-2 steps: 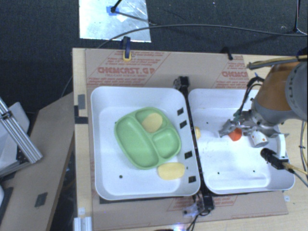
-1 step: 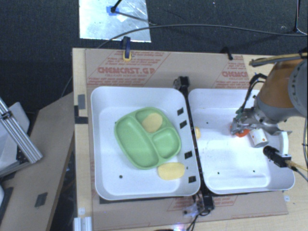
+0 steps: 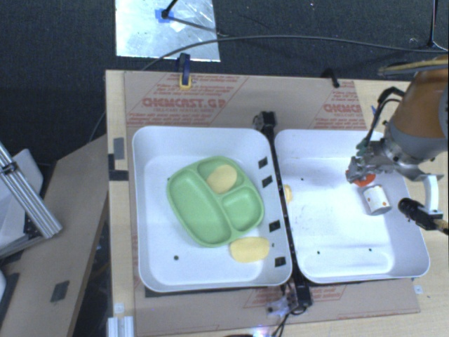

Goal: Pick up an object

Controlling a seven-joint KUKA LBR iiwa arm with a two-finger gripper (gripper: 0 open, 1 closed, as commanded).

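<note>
Yellow oval piece [image 3: 250, 248] sits nearest the camera, on the floor of the left bin [image 3: 158, 188] by its near wall, just beside the near rim of the green divided plate [image 3: 210, 209]. Plate lies mid-bin, tilted diagonally, three compartments. Second yellow piece [image 3: 223, 179] rests in the plate's far compartment. Other two compartments show bare green.

Black clips [image 3: 269, 181] run along the seam where the two bins meet; a small yellowish bit [image 3: 287, 194] shows right at that seam, on the right bin's left wall. Blue-and-yellow clamp [image 3: 184, 71] grips the far edge of the counter [image 3: 231, 93], left of centre. Foil sheet [image 3: 167, 18] lies beyond the counter's far-left corner.

Right bin [image 3: 330, 258]: floor mostly bare white with some dark specks. Small white cylinder [image 3: 376, 198] lies on its side toward the bin's right wall. An orange-red patch [image 3: 364, 180] shows just beside its far end, directly under the gripper [image 3: 363, 168].

Gripper hangs low over the right part of the right bin, arm coming in across the bin's right wall. Wrist hardware crowds the tip, so I cannot tell how the jaws stand, or whether they touch the orange-red bit or the cylinder. A black part [image 3: 419, 213] sticks out near the bin's right rim, just right of the cylinder.
</note>
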